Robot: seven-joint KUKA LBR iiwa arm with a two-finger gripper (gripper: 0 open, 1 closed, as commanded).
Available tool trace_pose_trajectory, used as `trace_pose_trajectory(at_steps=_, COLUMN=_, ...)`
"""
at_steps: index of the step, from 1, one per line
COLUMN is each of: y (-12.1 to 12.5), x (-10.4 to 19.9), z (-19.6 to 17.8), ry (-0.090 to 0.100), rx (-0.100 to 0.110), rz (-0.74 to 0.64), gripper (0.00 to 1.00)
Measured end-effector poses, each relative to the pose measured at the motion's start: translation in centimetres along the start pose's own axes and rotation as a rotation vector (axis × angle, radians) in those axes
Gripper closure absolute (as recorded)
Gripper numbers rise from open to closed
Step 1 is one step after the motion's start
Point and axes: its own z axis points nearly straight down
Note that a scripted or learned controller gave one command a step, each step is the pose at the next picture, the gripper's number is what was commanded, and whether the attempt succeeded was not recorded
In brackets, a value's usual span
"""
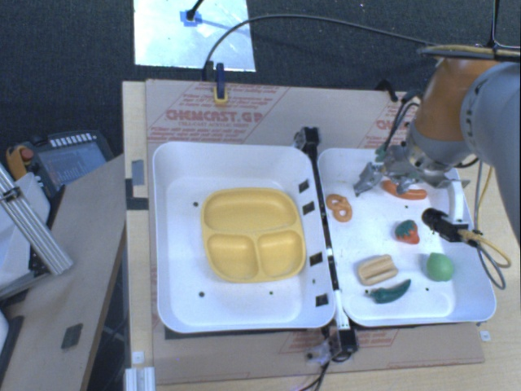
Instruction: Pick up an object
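One orange carrot-like piece (404,191) lies in the right bin (472,304), long axis roughly left-right; the end effector (383,174) overlaps its upper part. I cannot tell that tool's state. Nearby: pretzel (339,208), strawberry (407,231).

"CHEMCAST GP" on brown board (213,114)

Yellow divided tray (248,235) in white left bin (175,177). Right bin (468,304): orange pretzel (339,208), green ball (440,266), tan bun (377,269), dark green pepper (389,292).
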Motion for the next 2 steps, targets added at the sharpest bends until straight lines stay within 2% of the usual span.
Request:
trace_pose_trajectory(at_steps=1, y=0.2, x=0.0, z=4.7, ry=-0.001, rx=-0.008, rz=0.001, gripper=0.00)
trace_pose_trajectory(at_steps=2, y=0.2, x=0.0, z=3.6, ry=-0.001, rx=-0.006, rz=0.001, gripper=1.00)
